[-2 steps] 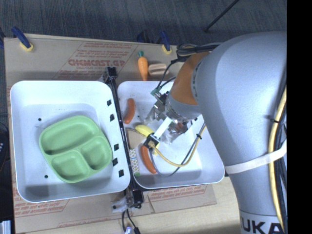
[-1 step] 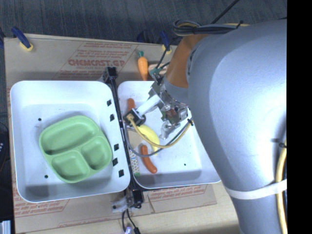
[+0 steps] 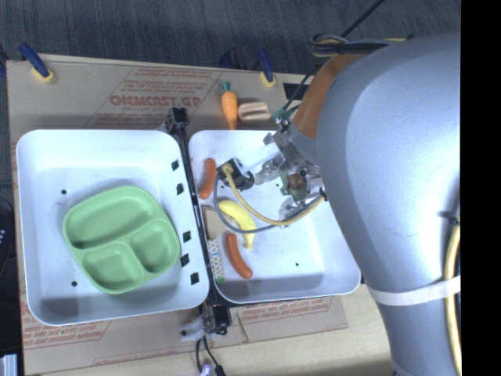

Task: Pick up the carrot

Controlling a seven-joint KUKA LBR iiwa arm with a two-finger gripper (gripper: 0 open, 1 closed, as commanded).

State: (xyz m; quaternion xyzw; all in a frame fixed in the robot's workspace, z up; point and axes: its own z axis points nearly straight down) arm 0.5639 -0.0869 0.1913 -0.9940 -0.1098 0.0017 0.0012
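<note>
The carrot [image 3: 228,108], orange with a green top, lies on the cardboard just behind the right bin's [image 3: 337,269] back rim, outside both bins. My gripper [image 3: 291,185] hangs over the middle-right of the right bin, well to the front and right of the carrot and apart from it. The big grey arm covers the bin's right side. Nothing shows between the gripper's metal parts, and their state is unclear at this angle.
A tan bun-like piece [image 3: 254,112] lies right beside the carrot. The right bin holds an orange sausage [image 3: 207,177], a banana [image 3: 237,216], a second sausage [image 3: 239,255] and a small packet [image 3: 215,259]. A green divided plate [image 3: 119,237] sits in the left bin [image 3: 47,163].
</note>
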